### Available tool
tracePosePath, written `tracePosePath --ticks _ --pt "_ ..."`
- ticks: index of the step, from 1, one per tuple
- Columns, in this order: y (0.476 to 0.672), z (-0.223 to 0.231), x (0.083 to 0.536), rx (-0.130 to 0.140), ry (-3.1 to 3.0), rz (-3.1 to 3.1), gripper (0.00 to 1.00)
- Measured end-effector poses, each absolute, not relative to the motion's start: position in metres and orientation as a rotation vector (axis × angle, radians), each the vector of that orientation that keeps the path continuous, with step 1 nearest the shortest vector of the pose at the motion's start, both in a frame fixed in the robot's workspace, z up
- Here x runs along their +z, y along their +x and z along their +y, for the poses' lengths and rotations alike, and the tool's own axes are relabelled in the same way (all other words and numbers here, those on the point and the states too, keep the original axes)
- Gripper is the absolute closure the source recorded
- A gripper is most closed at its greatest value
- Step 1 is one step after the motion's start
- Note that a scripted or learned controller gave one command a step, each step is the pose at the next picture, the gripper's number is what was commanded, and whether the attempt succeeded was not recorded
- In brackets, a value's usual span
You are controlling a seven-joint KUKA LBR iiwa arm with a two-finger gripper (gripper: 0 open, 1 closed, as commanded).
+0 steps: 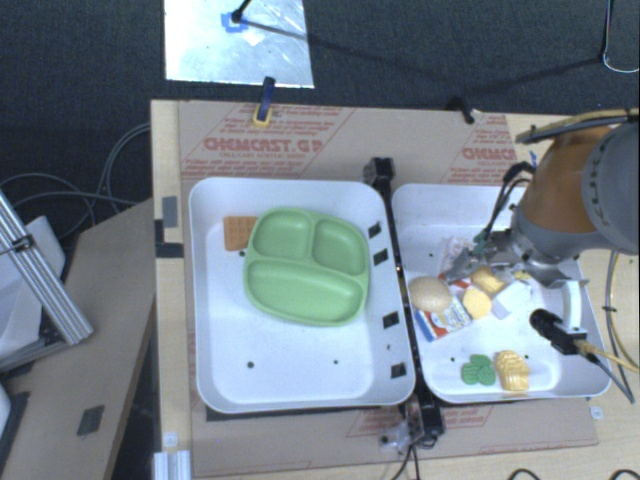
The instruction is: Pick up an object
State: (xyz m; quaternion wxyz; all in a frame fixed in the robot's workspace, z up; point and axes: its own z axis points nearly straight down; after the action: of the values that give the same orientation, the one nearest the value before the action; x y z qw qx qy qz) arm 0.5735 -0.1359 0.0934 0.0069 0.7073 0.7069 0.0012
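Tool (468, 264) sits low in the right bin (430, 208), at the end of the grey arm (560, 198) that reaches in from the side. It is down among a small heap of things, which suits a pick from that heap. Whether it is spread, pressed together or pinching anything I cannot tell; its tip is lost in the clutter and the arm's bulk shades it.

The likeliest target, to my eye, is the yellow piece (487, 280), which lies just beside the tool. I take the pale round bun (430, 293) as my marker: the yellow piece is to its right, on the arm's side. A second yellow lump (478, 304) lies right of the bun too, a little nearer the front rim. A red-and-white packet (447, 318) is tucked against the bun's front edge, partly under the other things, so its shape is hard to read.

Further front of the bun, well apart from the heap, lie a green toy (478, 371) and a ribbed yellow thing (512, 370), just beside each other.

Left of the bun, past the wall between the bins, the left bin (220, 348) holds a green divided plate (305, 266). An orange-brown square (237, 232) peeps out at the plate's far side; the plate seems to cover its edge. Both bins rest on the desk (300, 143).
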Motion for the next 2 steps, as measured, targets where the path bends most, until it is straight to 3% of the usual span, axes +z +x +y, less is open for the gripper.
tracePosePath --ticks 1,2 --pt "0.578 -0.138 0.111 0.018 2.202 2.2 1.0" --pt "0.582 -0.14 0.176 0.006 2.212 2.221 1.0"
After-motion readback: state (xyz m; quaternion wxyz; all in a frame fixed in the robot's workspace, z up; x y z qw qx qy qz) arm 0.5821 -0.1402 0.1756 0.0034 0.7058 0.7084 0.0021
